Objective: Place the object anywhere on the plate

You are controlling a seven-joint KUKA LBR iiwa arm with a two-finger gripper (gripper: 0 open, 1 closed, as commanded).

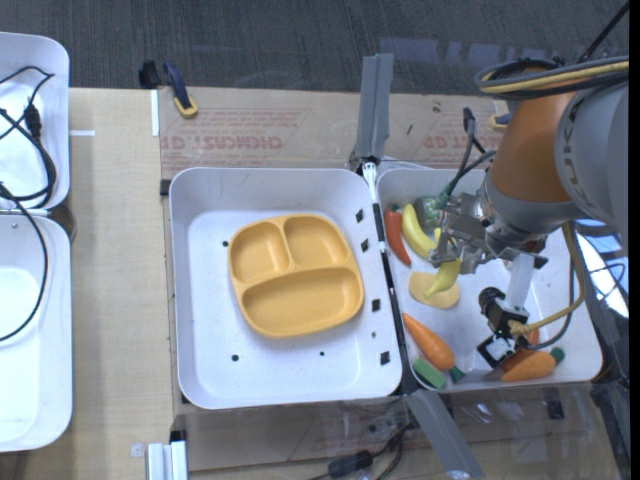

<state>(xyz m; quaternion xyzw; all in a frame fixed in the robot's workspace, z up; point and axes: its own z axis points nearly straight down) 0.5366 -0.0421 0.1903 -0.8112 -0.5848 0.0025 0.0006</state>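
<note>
Carrots (428, 339) lie nearest, right bin. Gripper (452, 240) hovers at the banana (436, 258); grip state unclear. Banana likely light, smooth, curved; grasp mid-body. Plate (296, 274) bare.

Divided yellow plate (296, 274), well left of the claw: smooth plastic, soft sheen. White bins (190, 298): smooth, matt plastic look. Bench top (110, 268), far left of the claw: pale wood grain, matt. Banana (438, 280) just below the claw: glossy, plastic-looking. Carrot (428, 338) lower still: smooth, slight shine.
</note>
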